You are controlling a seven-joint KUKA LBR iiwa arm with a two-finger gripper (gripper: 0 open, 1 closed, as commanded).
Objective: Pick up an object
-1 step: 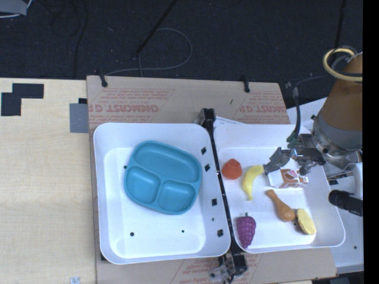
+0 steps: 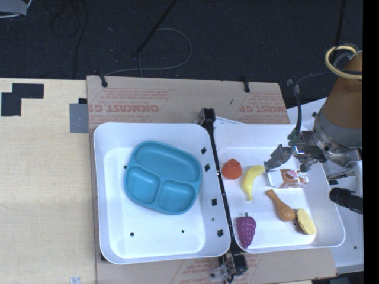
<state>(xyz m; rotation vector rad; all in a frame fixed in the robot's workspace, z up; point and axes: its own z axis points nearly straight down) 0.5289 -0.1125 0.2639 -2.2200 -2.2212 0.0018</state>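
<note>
The right bin (image 2: 278, 241) holds an orange-red round fruit (image 2: 231, 169), a yellow banana (image 2: 252, 180), a brown drumstick (image 2: 280, 206), a yellow wedge (image 2: 305, 221), a purple bunch of grapes (image 2: 246, 229) and a small white card with a red-brown picture (image 2: 288, 177). My gripper (image 2: 291, 158) hovers at the bin's far right, just above the card, with its fingers spread and nothing between them. The banana lies to its left, apart from it.
The left bin (image 2: 112, 229) holds a blue divided plate (image 2: 163, 177). A black divider with clips (image 2: 214, 182) runs between the bins. Cardboard (image 2: 154, 102) lies under both. The arm's body stands over the right bin's far right corner.
</note>
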